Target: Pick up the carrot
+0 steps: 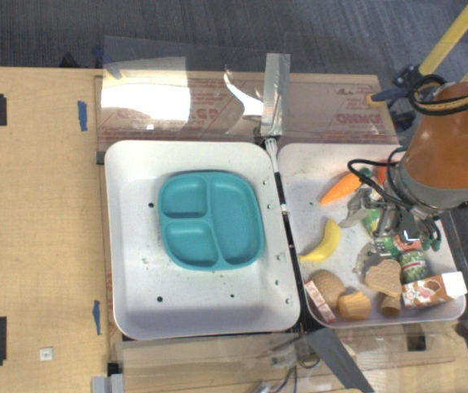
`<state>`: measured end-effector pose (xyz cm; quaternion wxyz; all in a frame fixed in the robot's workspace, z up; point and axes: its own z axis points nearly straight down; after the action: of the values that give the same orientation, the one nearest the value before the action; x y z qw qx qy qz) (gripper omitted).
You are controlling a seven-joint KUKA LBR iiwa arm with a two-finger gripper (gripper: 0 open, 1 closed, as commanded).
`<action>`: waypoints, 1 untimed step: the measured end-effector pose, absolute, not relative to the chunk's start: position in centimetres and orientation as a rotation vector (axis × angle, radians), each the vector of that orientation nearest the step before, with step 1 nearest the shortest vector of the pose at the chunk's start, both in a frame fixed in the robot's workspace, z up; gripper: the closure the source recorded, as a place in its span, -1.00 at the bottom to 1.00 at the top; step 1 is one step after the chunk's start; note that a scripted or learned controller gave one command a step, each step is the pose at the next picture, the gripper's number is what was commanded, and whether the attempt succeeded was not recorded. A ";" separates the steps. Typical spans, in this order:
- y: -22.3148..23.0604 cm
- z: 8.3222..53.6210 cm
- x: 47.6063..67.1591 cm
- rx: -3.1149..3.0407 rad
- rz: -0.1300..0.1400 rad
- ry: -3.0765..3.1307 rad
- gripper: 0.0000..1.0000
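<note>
The carrot (pixel 340 188) is lying loose on the floor of the right bin (pixel 299 166), toward its far side, just beyond the banana (pixel 323 242), so the pick is not yet done. The gripper (pixel 385 232) is hanging low over the clutter to the carrot's right, near a green can (pixel 411 262), its metal fingers (pixel 357 211) spreading wide and gripping nothing; reaching, closing and lifting are all remaining
</note>
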<state>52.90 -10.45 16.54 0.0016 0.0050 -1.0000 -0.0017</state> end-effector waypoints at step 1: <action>-12.3 9.7 57.9 0.127 0.002 -3.149 -1.00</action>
<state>57.91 -12.30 9.66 -0.0048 0.0404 -0.9992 0.0007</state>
